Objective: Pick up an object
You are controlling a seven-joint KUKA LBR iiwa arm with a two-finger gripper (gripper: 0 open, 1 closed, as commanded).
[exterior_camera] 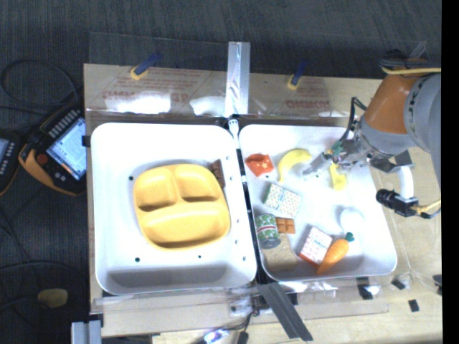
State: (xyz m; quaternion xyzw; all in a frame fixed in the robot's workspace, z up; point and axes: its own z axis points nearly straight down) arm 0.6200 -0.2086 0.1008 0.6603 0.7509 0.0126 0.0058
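Observation:
My gripper (320,163) reaches in from the right and hangs low over the upper part of the right bin (384,224). It sits between a yellow banana (291,160) on its left and a small yellow piece (338,178) just to its right. A red object (259,164) lies further left near the divider. Below are a patterned box (282,200), a green can (267,230), a brown waffle piece (286,226), a pink-and-white box (314,244), a carrot (334,251) and a white object (351,216).
The left bin (115,264) holds a yellow compartment tray (183,205) with a small brown item (217,172) at its upper right corner. A handheld pendant (61,153) lies left of the bench. The grey arm with its orange band (391,107) crosses the right bin's upper right corner.

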